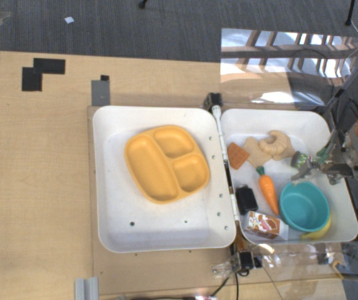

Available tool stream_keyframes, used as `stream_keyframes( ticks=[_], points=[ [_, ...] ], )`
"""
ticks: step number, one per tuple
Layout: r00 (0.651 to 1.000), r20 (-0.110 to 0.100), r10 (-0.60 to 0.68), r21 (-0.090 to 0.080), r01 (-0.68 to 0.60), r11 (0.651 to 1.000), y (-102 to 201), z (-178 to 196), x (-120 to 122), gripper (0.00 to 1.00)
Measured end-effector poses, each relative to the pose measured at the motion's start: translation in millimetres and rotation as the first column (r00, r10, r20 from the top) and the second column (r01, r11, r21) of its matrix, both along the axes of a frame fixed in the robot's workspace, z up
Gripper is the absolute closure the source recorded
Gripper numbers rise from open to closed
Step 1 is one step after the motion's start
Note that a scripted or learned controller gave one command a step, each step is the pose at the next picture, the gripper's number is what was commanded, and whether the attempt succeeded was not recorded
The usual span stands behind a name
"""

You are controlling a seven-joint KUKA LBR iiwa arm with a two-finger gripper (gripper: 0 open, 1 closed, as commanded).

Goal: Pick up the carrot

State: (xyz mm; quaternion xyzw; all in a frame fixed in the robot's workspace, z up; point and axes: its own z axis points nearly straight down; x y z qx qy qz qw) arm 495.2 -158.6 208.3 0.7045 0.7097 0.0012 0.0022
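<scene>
The carrot [268, 193] is small and orange with a green tip. It lies in the right bin [241, 124], its tip pointing to the back, just left of a teal bowl [304, 207]. My gripper [306, 166] hangs over the right side of that bin, above and to the right of the carrot, and apart from it. A small green object [299, 160] sits right at the gripper's end. Nothing of the carrot is covered.
Around the carrot the right bin holds an orange-brown wedge [237, 155], a beige lumpy piece [270, 145], a black block [247, 199] and a brown packet [265, 225]. A yellow divided plate [166, 164] lies in the left bin [113, 230].
</scene>
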Motion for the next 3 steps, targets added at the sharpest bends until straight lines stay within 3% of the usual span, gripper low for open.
stream_keyframes(
  ticks=[1, 2, 3],
  points=[
    [1.000, -0.008, 0.011, 0.004, -0.011, 1.000, 49.6, -87.3, -8.3, 0.00],
    [0.986, 0.016, -0.164, -0.003, 0.164, 0.986, 62.0, -118.5, 20.7, 0.00],
    [0.987, 0.019, -0.161, 0.000, 0.161, 0.987, 64.2, -107.3, 22.9, 1.00]
  ],
)
